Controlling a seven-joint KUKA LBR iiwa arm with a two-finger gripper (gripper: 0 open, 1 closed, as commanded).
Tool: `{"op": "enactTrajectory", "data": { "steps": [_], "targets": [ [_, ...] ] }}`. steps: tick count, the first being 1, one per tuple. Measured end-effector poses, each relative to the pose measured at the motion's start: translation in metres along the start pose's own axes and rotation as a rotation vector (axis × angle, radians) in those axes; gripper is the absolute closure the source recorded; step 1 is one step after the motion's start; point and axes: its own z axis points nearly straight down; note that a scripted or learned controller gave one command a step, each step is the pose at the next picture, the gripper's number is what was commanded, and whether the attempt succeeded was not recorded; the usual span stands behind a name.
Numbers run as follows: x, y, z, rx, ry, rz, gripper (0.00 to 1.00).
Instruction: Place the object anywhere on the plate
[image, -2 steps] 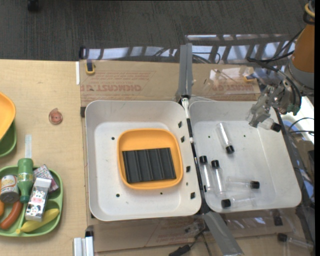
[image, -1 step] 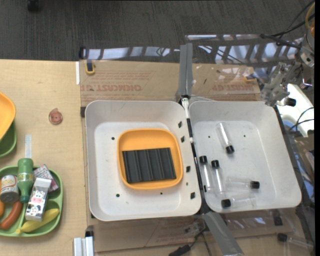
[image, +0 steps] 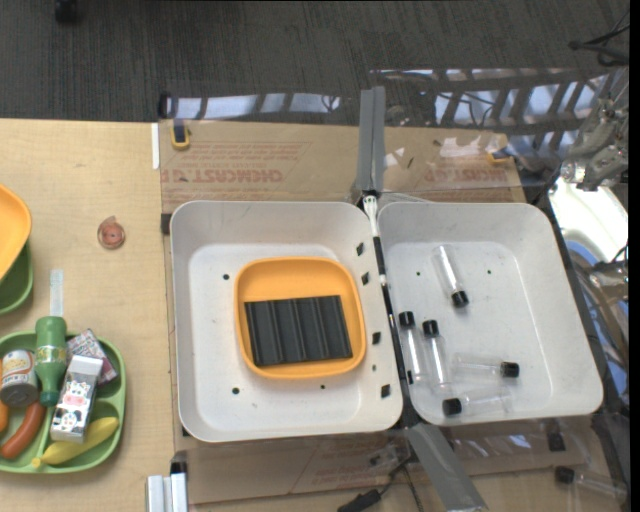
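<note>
Five clear plastic tubes with black caps (image: 450, 279) lie scattered in the right white bin (image: 540, 235); the orange square plate with a dark ribbed insert (image: 299, 330) sits in the left bin (image: 200, 300). They look light, slick and prone to roll, best gripped mid-barrel. The pincer's state I cannot tell.

1. White bins (image: 200, 400): smooth plastic, dull sheen.
2. Orange plate (image: 298, 277): smooth matt plastic; its dark ribbed insert (image: 300, 331) looks matt.
3. Tubes (image: 447, 272): clear, glossy, with black caps.
4. Bench top (image: 80, 170): pale wood-look, matt.
5. Cardboard sheet (image: 260, 170): brown, printed.
</note>
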Motion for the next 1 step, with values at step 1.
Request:
{"op": "enactTrajectory", "data": {
  "steps": [1],
  "targets": [
    [-0.0074, -0.0019, -0.0776, -0.001, 0.001, -0.197, 1.00]
  ]
}}
